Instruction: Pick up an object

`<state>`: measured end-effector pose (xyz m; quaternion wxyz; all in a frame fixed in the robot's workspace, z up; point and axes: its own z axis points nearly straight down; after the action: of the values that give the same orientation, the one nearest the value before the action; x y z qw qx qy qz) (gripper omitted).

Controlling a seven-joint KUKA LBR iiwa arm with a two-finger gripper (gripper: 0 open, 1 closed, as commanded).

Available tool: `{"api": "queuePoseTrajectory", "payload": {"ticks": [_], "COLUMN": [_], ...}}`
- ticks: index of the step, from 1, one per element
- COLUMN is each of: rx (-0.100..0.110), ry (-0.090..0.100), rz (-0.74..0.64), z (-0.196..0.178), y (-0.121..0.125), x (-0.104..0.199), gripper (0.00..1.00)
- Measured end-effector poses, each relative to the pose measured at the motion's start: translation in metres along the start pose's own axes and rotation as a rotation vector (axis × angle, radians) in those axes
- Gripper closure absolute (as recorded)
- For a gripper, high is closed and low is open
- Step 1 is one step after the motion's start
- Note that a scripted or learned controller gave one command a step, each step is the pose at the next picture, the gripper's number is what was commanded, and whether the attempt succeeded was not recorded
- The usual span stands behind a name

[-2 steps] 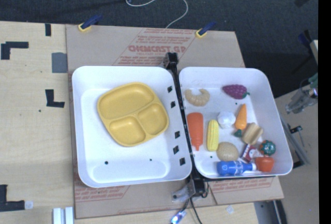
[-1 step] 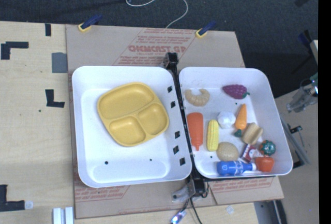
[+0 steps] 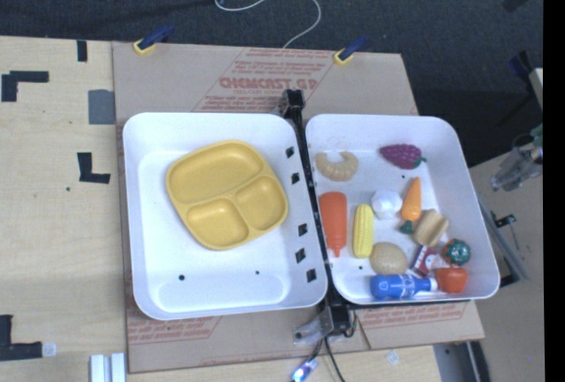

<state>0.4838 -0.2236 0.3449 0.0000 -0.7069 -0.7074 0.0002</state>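
The right bin [image 3: 441,131] holds several toy foods: a purple grape bunch [image 3: 402,155], a tan croissant [image 3: 337,165], an orange carrot [image 3: 333,221], a yellow corn cob [image 3: 363,230], a white piece [image 3: 385,204], an orange piece [image 3: 411,199], a bread roll [image 3: 431,227], a potato [image 3: 387,258], a blue bottle [image 3: 399,287] and a red piece [image 3: 451,280]. The left bin [image 3: 146,195] holds a yellow divided plate [image 3: 227,193]. A blurred grey shape that looks like my gripper [image 3: 518,165] hangs past the right bin's right rim, away from every object.
Both bins rest on a cardboard sheet [image 3: 265,80] held by yellow and blue clamps [image 3: 154,38]. A white cable [image 3: 265,5] loops behind the bins. Grey bench hardware [image 3: 510,239] sits to the right of the right bin.
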Motion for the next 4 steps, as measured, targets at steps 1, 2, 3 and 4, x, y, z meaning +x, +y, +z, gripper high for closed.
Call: {"api": "queuePoseTrajectory", "payload": {"ticks": [1, 2, 3, 4], "rx": [0.0, 0.001, 0.0, 0.001], "ry": [0.0, 0.0, 0.0, 0.0], "rz": [0.0, 0.0, 0.0, 0.0], "z": [-0.0019, 0.0024, 0.0001, 0.0013], "y": [0.0, 0.0, 0.0001, 0.0], "x": [0.0, 0.0, 0.0, 0.0], "gripper": [1.0, 1.0, 1.0, 1.0]}}
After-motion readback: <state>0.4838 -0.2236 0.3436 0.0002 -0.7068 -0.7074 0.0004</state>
